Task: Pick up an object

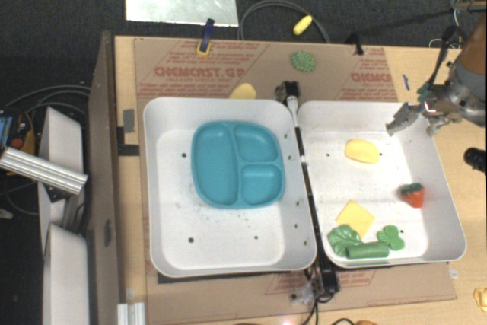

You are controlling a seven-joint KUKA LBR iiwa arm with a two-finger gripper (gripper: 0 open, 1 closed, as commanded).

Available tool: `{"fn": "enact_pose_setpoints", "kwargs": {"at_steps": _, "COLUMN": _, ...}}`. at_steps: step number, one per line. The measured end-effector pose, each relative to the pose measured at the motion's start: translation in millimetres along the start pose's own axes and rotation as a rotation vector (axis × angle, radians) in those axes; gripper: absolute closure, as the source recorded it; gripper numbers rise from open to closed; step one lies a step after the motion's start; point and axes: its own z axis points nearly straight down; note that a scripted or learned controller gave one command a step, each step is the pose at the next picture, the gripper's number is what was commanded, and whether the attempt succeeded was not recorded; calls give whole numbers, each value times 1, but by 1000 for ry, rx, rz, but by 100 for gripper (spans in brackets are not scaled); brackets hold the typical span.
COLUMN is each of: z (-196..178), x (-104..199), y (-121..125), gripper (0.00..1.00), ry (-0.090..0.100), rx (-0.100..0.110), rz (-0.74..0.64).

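Note:
The right bin [441,186] holds a yellow lemon-shaped piece [362,151], a red strawberry-like piece [412,195], a yellow wedge [354,218] and green toy vegetables [365,242] at its front. My gripper [414,124] hangs over the bin's far right corner, up and to the right of the yellow lemon-shaped piece. Its two fingers are spread apart, with nothing between them.
The left bin [171,232] carries a teal divided plate [237,164]. On the cardboard behind the bins lie a yellow piece [243,92], a green round thing [304,61] and a blue-and-yellow clip [205,38]. A metal clamp [289,93] sits where the bins meet.

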Motion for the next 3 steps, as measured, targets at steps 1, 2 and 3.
{"fn": "enact_pose_setpoints", "kwargs": {"at_steps": 1, "z": 140, "x": -16, "y": 3, "gripper": 0, "ry": 3, "rx": 9, "rz": 3}}
{"fn": "enact_pose_setpoints", "kwargs": {"at_steps": 2, "z": 75, "x": -17, "y": -39, "gripper": 0, "ry": -1, "rx": -1, "rz": 3}}
{"fn": "enact_pose_setpoints", "kwargs": {"at_steps": 3, "z": 59, "x": -16, "y": -18, "gripper": 0, "ry": -1, "rx": -2, "rz": -2}}
